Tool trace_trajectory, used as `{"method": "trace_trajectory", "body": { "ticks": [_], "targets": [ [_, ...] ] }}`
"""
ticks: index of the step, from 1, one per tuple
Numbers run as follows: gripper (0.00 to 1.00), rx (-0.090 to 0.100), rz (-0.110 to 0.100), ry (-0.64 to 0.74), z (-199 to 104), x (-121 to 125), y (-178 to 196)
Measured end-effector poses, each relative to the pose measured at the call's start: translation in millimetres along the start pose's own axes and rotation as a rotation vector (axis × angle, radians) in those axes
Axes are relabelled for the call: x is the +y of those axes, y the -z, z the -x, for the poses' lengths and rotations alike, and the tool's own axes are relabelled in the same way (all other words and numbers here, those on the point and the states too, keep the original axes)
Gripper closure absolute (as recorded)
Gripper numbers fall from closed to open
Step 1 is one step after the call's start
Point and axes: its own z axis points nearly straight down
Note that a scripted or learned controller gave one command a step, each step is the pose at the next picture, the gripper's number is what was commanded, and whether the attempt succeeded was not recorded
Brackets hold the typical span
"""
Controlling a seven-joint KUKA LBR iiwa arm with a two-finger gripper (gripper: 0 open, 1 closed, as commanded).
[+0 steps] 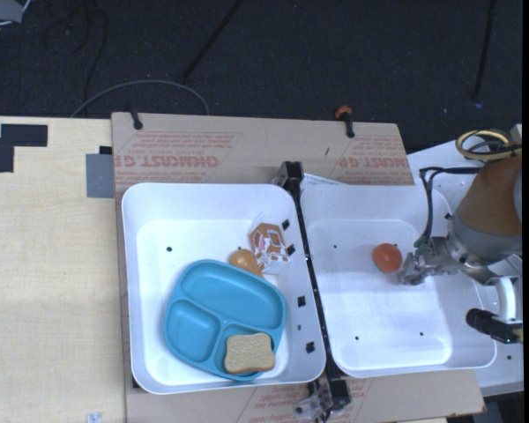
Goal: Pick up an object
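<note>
A small orange-red ball (387, 256) lies in the right bin (370, 351), near its upper middle. My gripper (413, 270) is low in that bin just right of the ball, close to it or touching it. The arm reaches in from the right, its orange band (494, 196) above the wrist. In the left bin (150, 236) a blue divided plate (213, 315) holds a tan slice of bread (249, 352) in its lower right section. A small orange object (243, 260) and a clear wrapped packet with brown print (269, 242) lie above the plate.
A black divider (304, 271) runs between the two bins. Brown cardboard (247, 152) lies under the bins. A black clamp part (495, 324) sticks out at the right bin's right rim. Cables (480, 144) hang near the arm.
</note>
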Motion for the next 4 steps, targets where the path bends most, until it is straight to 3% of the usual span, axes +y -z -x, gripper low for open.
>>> {"method": "trace_trajectory", "body": {
  "ticks": [3,4],
  "targets": [
    [1.00,-0.003,0.005,0.005,0,0,175],
    [1.00,0.001,0.000,0.008,-58,7,178]
  ]
}}
